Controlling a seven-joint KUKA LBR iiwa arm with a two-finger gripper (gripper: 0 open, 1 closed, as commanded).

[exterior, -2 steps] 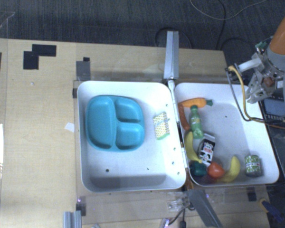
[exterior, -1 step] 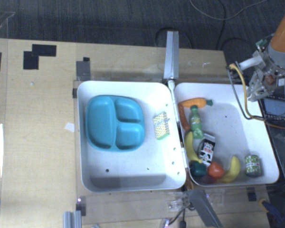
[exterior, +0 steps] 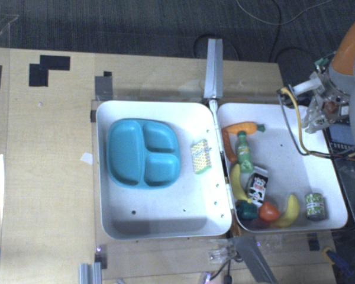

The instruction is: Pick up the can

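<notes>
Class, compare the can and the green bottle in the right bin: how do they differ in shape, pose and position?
The can is short and squat; the bottle is slim with a narrow neck. The can seems to stand upright, while the bottle lies on its side. The can sits apart near the bin's right front corner; the bottle lies among the clutter by the left wall, just below the carrot. Both are greenish and in the right bin.

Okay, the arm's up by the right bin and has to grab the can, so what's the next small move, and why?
Probably bring the gripper toward the near right corner of the right bin until it hangs above the can. The gripper sits at the bin's far right edge, well away from the can, which stands apart from the banana and tomato, leaving room to descend.
</notes>
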